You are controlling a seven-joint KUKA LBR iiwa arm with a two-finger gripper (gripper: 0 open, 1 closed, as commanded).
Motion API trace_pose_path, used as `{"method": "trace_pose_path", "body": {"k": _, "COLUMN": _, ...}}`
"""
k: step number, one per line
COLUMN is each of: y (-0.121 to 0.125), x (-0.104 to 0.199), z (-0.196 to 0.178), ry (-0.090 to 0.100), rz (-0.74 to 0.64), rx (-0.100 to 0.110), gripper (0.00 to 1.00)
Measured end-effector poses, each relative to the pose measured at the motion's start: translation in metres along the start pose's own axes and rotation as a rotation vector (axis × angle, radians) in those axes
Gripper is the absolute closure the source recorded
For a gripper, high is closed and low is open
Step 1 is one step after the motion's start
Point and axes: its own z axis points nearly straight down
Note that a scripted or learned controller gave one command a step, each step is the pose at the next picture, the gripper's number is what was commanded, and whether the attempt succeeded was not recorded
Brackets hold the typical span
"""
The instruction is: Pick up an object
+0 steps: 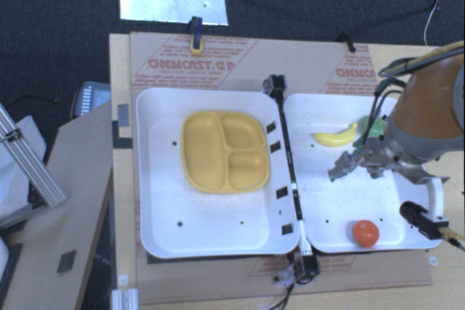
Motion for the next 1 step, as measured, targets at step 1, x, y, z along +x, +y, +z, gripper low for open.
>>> {"method": "trace_pose_path", "body": {"k": 1, "y": 0.0025, "x": 0.0, "z": -0.0047, "ry": -0.001, "rz": -0.002, "rx": -0.01, "gripper": 0.0}}
